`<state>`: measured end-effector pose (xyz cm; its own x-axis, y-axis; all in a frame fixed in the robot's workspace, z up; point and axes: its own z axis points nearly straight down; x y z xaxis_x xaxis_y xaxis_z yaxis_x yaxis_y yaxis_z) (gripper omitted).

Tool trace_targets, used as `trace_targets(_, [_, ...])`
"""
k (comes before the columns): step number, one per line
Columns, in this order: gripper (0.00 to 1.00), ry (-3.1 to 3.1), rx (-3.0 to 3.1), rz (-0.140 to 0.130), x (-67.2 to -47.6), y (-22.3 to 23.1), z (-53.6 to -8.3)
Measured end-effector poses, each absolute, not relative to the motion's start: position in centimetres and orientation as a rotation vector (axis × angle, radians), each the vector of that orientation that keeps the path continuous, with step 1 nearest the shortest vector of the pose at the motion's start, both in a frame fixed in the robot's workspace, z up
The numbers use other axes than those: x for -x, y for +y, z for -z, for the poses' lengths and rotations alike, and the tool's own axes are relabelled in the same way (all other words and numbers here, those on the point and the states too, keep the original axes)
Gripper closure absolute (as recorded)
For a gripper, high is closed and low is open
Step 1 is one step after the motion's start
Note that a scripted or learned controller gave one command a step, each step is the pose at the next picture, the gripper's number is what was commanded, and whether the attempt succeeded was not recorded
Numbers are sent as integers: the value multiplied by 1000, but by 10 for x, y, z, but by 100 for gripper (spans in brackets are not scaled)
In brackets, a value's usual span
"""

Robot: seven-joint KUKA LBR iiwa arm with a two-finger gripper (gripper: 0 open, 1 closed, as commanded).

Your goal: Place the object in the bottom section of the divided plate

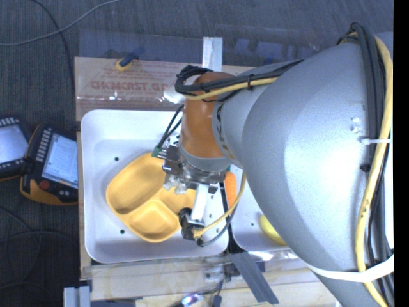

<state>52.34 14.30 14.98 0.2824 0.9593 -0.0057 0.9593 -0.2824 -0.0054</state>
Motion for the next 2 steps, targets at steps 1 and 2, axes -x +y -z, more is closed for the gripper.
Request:
trace_targets(1, [100,-1950,2461,-10,-572,181,-119])
trace_targets(2, [100,-2177,2265,-9,-517,140,-203])
